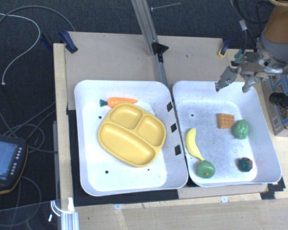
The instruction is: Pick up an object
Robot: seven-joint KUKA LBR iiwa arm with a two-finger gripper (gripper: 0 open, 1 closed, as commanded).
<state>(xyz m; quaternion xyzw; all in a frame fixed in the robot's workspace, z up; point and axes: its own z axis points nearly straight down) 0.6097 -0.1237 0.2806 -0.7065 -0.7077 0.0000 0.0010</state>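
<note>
The gripper [236,81] hangs open and empty over the right bin's [201,92] far edge. The small cracker [225,120] nearest it (light, stiff, probably plastic) looks easiest pinched across its flat sides.

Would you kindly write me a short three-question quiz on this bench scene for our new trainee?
1. True or false: the carrot lies inside the yellow divided plate.
2. Which item lies touching or almost touching the banana? A) cracker B) green apple C) carrot
3. Fill in: the end effector hovers over the ____ bin's far rim, fingers spread and nothing between them.

Key:
1. False; it lies on the left bin's floor, just beyond the plate.
2. B
3. right
</note>
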